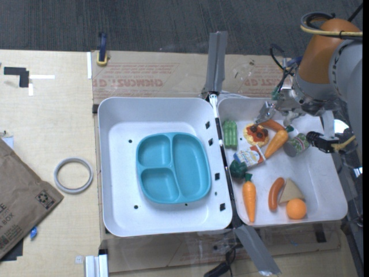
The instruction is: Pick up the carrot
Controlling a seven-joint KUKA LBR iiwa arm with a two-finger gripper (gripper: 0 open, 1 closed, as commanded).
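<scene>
Carrot (pixel 249 199) down in the right bin (pixel 323 215), near that bin's front-left corner, just beside the wall shared with the left bin (pixel 115 154). Well apart from the gripper (pixel 275 112), which hangs over the far side of the same bin, above a pizza slice (pixel 256 133); carrot toward the near, left side from it. Cannot tell how far open the gripper is, nor whether anything is in its hold. Nothing of the carrot touching it. Bright orange, smooth, a plump cone with a dark green leafy tuft (pixel 238 168) at or just beyond the thick end. Long axis nearly straight from far to near in the view: thick end far, by the tuft, narrow tip toward the front wall of the bin. Lying flat on the bin floor. Just right of it a red-orange sausage (pixel 276 194), almost parallel, then a tan wedge (pixel 288 191) and an orange ball (pixel 296 209). Between carrot and gripper: a small carton (pixel 251 155) and a tilted carrot (pixel 275 143), also orange and tapered, much nearer the gripper, its long axis on a slant, thick end up and right toward a grey-green can (pixel 296 146), tip down and left toward the carton. Green ribbed piece (pixel 230 134) along the left wall, beyond the tuft. In the left bin, a blue divided plate (pixel 173 167).
</scene>
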